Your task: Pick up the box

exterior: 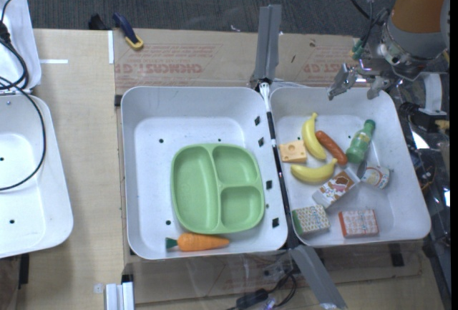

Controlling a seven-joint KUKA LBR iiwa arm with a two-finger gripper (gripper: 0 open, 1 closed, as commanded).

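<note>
The box (358, 223), reddish w/ pale print, lies flat in the right bin (411, 180), near its front-right corner, long axis running roughly left-right along the front wall. Just left of it sits a green-patterned carton (310, 219); behind it a small can (375, 176), a red-white packet (334, 190), then two bananas (312, 151), a carrot (331, 147), a green bottle (360, 142).

The gripper (354, 83) hangs over the bin's back rim, fingers spread apart, nothing btwn them. So the box lies well apart from it, toward the front of the bin and about straight ahead. Likely next: travel fwd over the clutter, then descend w/ fingers across the box's short side.
</note>
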